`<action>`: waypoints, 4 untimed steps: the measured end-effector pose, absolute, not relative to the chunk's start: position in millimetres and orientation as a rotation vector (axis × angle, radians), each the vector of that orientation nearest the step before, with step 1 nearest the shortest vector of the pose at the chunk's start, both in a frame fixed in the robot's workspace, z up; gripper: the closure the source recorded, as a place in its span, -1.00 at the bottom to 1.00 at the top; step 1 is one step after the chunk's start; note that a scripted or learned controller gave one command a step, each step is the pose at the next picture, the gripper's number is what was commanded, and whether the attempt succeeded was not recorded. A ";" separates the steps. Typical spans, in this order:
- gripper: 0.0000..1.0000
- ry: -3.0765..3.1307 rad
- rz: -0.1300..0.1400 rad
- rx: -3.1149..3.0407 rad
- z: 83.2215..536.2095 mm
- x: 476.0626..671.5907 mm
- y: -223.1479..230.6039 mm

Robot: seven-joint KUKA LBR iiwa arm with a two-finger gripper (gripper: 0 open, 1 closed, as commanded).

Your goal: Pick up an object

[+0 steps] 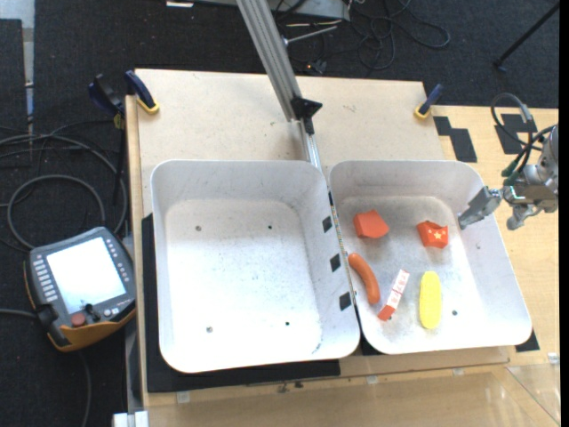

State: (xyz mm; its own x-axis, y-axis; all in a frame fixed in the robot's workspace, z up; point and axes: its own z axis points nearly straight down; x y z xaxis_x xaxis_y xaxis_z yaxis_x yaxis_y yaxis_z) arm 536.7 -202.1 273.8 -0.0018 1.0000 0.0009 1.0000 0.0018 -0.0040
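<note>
Reaching in from the right edge of the frame, the arm's claw sits just above the upper right rim of the right bin, one grey finger pointing down and left over the bin's wall; whether it is released or clenched cannot be told from this angle, and nothing is seen between its fingers. Five things lie on the floor of the right bin. An orange block rests in the upper left part, and a small red block lies to its right, nearest the claw but apart from it. Below the orange block an orange sausage lies on a slant, close to the bin's left wall. Just to its right lies a small white and red stick, tilted, and a yellow banana lies upright in the frame beside that, in the lower middle of the bin. The left bin sits beside the right one, their walls touching in the middle of the pale worktop. A slanted metal rail runs from the top of the frame down to the bins' meeting point. At the lower left of the frame, off the worktop, lies a control pendant with a pale screen.
</note>
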 end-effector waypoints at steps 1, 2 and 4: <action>-1.00 -2.224 0.000 -2.219 275.9 537.5 -201.9; -1.00 -2.217 0.005 -2.218 212.7 532.6 -199.0; -1.00 -2.217 0.004 -2.220 122.1 522.3 -196.8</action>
State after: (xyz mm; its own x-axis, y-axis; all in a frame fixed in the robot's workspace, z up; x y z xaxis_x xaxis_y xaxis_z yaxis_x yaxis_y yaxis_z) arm 522.3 -196.8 122.1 0.0017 1.0000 0.0013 1.0000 -0.0017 -0.0047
